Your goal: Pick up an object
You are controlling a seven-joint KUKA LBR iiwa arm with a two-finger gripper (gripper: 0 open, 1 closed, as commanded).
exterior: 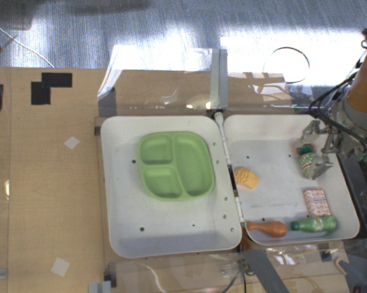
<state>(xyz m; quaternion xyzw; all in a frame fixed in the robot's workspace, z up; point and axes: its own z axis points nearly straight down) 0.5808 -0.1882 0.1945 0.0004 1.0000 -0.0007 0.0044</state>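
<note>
The left bin (123,235) carries a green divided plate (175,165) near its middle, with bare white floor all round it. Across the divider, the right bin (275,188) has a yellow lump (246,178) by its left wall, and an orange drumstick (268,228), a green bottle (315,225) and a pink carton (316,202) along the front. Its centre lies open. At the far right, the gripper (313,149) stands spread, fingers either side of a small green can (306,161), which sits between them.
</note>
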